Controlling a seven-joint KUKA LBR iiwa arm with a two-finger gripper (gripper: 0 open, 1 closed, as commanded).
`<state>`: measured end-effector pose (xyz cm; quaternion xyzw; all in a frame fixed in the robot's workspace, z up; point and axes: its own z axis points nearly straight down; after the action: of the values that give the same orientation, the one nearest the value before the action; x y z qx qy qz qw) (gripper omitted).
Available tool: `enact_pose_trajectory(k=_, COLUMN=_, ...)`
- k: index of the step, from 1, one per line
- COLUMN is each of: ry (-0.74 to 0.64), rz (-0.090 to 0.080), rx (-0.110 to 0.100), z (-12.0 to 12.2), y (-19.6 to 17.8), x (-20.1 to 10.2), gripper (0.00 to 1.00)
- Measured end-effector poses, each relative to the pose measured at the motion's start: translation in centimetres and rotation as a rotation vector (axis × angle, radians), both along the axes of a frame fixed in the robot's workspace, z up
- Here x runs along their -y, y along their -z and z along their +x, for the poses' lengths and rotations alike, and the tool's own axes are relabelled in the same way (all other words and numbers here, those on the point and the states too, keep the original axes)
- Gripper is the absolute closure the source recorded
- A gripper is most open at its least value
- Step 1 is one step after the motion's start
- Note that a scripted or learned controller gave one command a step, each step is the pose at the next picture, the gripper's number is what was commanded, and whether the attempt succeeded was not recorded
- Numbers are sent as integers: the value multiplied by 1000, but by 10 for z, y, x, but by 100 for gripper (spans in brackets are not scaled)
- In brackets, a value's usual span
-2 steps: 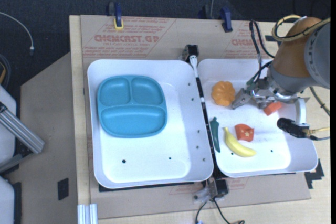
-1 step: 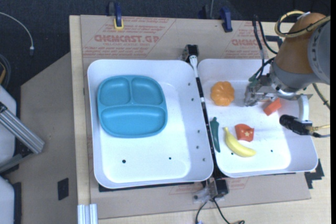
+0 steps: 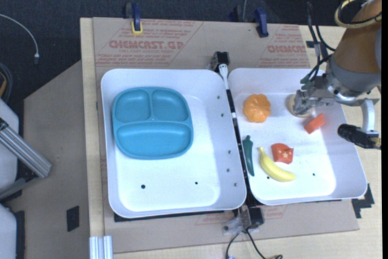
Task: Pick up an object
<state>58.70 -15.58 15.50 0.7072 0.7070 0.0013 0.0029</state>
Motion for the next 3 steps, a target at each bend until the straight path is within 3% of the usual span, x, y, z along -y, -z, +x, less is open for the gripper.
enact_pose_trajectory(k=2, ry=-2, rz=-1, rx=1, z=3, y=-97, x=-1, gripper=100)
enact_pose_trajectory(k=3, ry=-5, rz=4, rx=-9, z=-12, y=-85, x=-46, gripper=100)
